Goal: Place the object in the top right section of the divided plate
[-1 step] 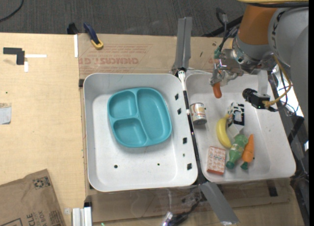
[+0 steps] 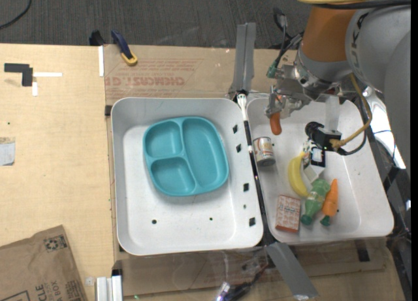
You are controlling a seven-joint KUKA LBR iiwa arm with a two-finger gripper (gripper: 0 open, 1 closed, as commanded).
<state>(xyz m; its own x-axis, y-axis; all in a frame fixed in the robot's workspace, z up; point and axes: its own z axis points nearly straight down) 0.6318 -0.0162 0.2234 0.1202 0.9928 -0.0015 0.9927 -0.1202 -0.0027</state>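
Sausage [image 2: 275,124] between gripper [image 2: 277,111] jaws

Over the right bin [image 2: 366,224], the gripper [image 2: 277,111] holds a small red sausage [image 2: 275,124] upright; the teal divided plate [image 2: 186,156] sits in the left bin [image 2: 130,228].

You cannot tell how the hand [image 2: 279,111] stands: cables and brackets crowd it, so whether it truly grips the small red piece [image 2: 275,123] hanging below stays unclear, and that piece is too small to name. The arm [image 2: 366,25] is cut off by the top and right edges. Its wrist hides the far right corner of the right bin [image 2: 353,226]. The print on the small box [image 2: 288,213] is too fine to read. The paper bag [image 2: 39,267] runs off the bottom left, half its lettering lost.
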